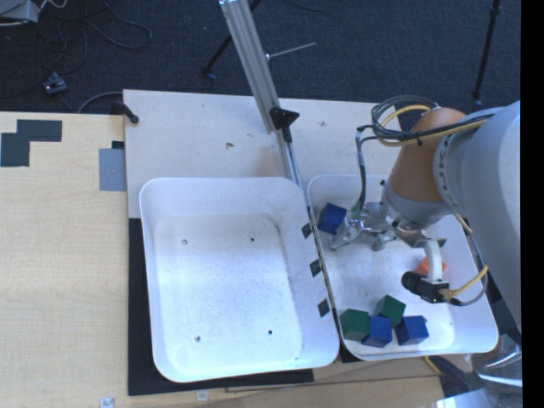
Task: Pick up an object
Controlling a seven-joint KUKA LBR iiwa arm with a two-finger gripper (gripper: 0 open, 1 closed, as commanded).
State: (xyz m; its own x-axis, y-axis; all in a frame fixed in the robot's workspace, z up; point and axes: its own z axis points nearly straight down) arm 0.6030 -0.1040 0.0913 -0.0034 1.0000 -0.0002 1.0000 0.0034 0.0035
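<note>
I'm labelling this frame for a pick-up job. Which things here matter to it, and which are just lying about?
Belong to the job:
- end effector
- lone blue cube beside it
- green cubes and blue pair
- right bin holding them

Just lying about:
- left bin
- aluminium rail
- grey patch on the wooden table

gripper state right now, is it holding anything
Gripper: cannot be told whether open or closed; it is over the right white bin, next to a small blue cube.
</note>
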